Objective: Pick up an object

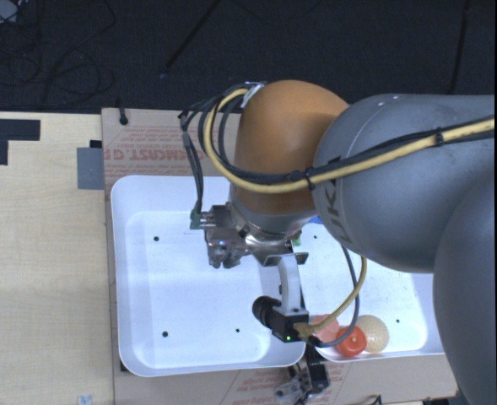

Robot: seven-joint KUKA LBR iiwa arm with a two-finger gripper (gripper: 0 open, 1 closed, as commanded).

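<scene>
White bin (164, 294) on a pale worktop (37, 268), with dark, cabled floor beyond. My claw (223, 250) hangs over the bin's bare middle. My wrist hides it, so I cannot tell whether it is clenched or released. The orange ball (352, 341) and cream ball (375, 332) lie well apart in the lower-right corner, probably rolled there.
</scene>
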